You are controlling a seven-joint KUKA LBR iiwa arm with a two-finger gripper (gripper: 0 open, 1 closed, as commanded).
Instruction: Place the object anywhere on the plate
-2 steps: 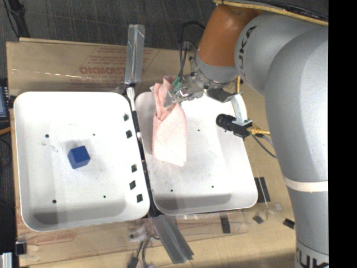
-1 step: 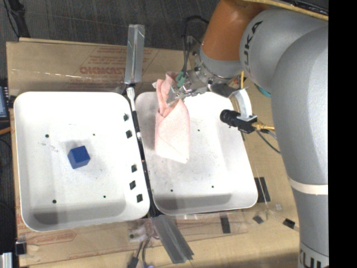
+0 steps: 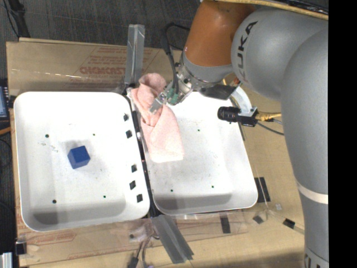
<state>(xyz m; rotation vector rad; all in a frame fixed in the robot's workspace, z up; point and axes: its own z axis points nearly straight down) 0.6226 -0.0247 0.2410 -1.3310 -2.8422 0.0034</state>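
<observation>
Big and grey, the robot arm (image 3: 279,54) fills the top right and is closest to the camera, with an orange band above its wrist. Its gripper (image 3: 167,98) reaches down to the far left corner of the right bin (image 3: 223,166). The fingers are pinched on the top of a pink cloth (image 3: 162,124), and a fold of the cloth sits between them.

Most of the pink cloth lies along the left edge of the right bin. It is long and thin. Its long way runs from the far left corner toward the near side, leaning a little to the right. The top end is bunched up and lifted over the bin rim. The bottom end is flat and wide on the bin floor.

One small blue cube (image 3: 78,156) sits in the left bin (image 3: 33,205), near the middle, well apart from the cloth.
</observation>
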